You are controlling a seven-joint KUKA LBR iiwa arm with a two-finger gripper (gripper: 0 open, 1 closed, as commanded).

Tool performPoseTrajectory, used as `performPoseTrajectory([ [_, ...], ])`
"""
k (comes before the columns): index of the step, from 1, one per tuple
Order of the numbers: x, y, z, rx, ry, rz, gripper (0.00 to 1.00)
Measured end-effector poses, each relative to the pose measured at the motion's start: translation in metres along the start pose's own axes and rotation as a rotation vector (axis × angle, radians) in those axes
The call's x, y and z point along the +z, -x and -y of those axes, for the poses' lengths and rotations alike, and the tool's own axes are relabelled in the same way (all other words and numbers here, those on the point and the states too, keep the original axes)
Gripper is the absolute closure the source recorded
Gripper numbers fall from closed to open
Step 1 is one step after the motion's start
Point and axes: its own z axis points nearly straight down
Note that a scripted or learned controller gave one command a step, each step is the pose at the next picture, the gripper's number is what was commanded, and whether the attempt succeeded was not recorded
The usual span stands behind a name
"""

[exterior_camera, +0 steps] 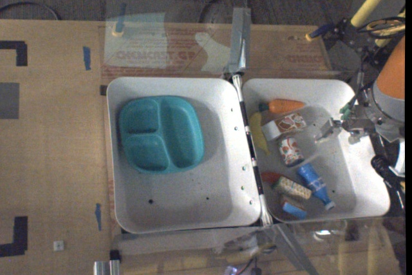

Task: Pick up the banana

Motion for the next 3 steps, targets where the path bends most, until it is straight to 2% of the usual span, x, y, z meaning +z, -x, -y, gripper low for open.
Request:
performPoseTrajectory([
  [1, 0.078, -0.078, -0.001, 0.075, -0.001, -0.001, 0.0],
  [2, 0.031, -0.061, -0.012, 0.107, 0.002, 0.002, 0.0],
  [3, 0.061, 0.003, -0.002, -0.234, 0.001, 0.001, 0.0],
])
